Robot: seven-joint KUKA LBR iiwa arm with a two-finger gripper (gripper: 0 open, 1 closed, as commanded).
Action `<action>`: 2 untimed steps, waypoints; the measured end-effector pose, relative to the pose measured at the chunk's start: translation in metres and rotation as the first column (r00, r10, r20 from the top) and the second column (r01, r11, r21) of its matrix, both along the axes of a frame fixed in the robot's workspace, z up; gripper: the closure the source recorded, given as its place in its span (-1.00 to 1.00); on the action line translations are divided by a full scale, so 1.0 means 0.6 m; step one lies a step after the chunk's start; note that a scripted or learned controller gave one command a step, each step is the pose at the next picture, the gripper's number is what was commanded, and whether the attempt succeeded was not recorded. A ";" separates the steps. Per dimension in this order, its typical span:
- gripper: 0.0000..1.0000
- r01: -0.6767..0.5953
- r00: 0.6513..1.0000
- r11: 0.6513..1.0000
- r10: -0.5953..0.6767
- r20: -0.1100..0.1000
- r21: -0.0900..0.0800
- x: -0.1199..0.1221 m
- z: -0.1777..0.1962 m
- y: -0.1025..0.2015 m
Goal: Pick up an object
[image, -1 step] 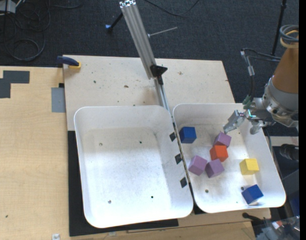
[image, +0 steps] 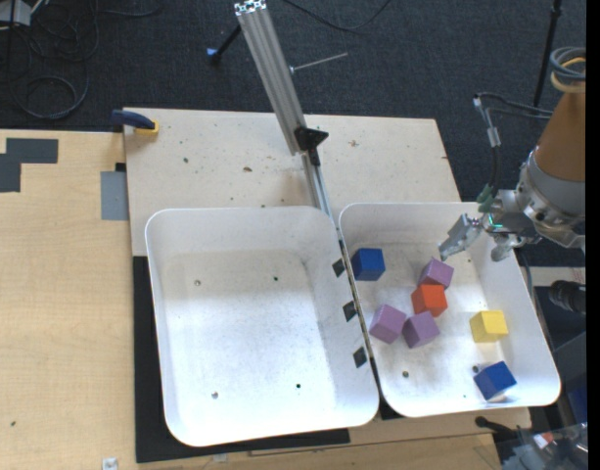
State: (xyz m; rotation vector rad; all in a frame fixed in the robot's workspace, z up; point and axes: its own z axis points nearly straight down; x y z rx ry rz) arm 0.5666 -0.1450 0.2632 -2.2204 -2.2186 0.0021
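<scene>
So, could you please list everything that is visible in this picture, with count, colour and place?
bins: 2, white, side by side on the bench; left bin, right bin
blue cubes: 2, right bin; one at its far left, one at its near right corner
purple cubes: 3, right bin middle
orange cube: 1, between the purple ones
yellow cube: 1, right side of right bin
metal rail: 1, silver, slanting behind the bins
clamp: 1, blue and yellow, far left bench corner
arm: 1, grey with orange band, from the right
gripper: 1, over the right bin's far edge, fingers open, holding nothing
</scene>
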 end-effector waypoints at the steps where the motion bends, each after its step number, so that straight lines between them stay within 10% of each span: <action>1: -1.00 0.000 1.000 1.000 0.000 -0.006 0.001 -0.017 -0.090 -0.007; 2: -1.00 0.001 1.000 1.000 -0.001 -0.006 0.001 -0.012 -0.183 -0.021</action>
